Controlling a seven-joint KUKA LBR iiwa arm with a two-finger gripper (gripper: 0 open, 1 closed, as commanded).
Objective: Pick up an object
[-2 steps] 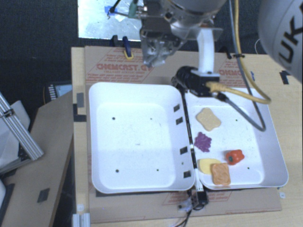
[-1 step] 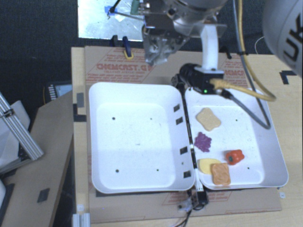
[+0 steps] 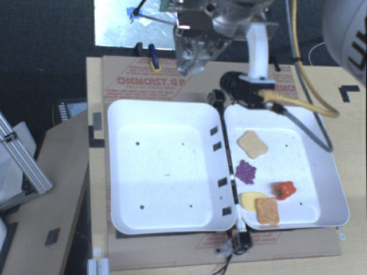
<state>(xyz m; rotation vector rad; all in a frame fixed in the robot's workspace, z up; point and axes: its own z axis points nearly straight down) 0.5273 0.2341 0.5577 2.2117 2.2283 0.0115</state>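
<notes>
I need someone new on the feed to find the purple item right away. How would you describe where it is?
Look at the right-hand white bin, the one with the small food pieces. Along its left wall, next to the divider between the bins, the purple piece lies below the tan bread slice and above the yellow piece. It is the only purple thing there, with a bumpy, grape-like outline.

You had five small food toys sitting loose in the right bin (image 3: 321, 171): a tan bread slice (image 3: 252, 144) near the back, a purple grape bunch (image 3: 246, 171) just below it, a red pepper (image 3: 284, 189) off to the right, and a yellow piece (image 3: 250, 200) tucked under an orange cracker (image 3: 267, 210) by the front rim.
</notes>
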